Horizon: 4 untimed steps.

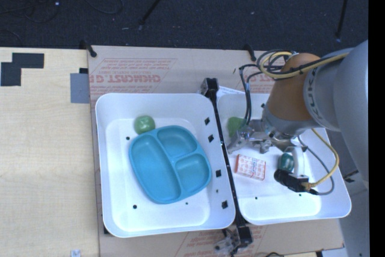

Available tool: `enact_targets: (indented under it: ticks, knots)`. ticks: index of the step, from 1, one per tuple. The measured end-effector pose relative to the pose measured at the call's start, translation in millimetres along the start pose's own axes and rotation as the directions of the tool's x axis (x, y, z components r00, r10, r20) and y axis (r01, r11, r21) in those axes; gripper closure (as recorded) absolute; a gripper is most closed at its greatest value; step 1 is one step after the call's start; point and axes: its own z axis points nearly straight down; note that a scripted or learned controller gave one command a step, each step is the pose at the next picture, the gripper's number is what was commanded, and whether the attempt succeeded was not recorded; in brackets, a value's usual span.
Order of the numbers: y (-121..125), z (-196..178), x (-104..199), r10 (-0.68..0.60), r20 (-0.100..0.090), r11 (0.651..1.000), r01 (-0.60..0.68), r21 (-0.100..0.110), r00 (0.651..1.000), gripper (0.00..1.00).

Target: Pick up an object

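Note:
The gripper [251, 142] reaches down into the right bin [289, 207], under the arm's orange band. Just left of it lies a green object [234, 125], partly covered by the wrist. A red-and-white packet [249, 167] lies flat on the bin floor directly below the gripper. A small teal object [286, 161] sits to the gripper's right. The arm hides much of the fingers, and no object shows between them.
The left bin [114, 189] holds a blue three-compartment plate [169, 162] and a small green ball [144, 124] at the plate's upper left. A black divider [219, 153] runs between the bins. Black and yellow cables [313, 180] loop over the right bin's right side.

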Motion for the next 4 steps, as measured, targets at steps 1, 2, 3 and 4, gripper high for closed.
enact_targets:
  ticks: [1,2,3,4]
  knots:
    - [0.2,-12.0,-1.7,0.006,0.001,1.000,-0.006,-0.001,1.000,1.00]
    - [2.8,-74.8,-6.1,0.005,0.001,1.000,-0.005,-0.009,1.000,1.00]
    - [8.0,-137.6,-5.3,-0.003,0.002,1.000,0.003,-0.011,1.000,1.00]
    - [8.2,-164.8,-6.7,-0.003,0.001,1.000,0.003,-0.008,1.000,1.00]
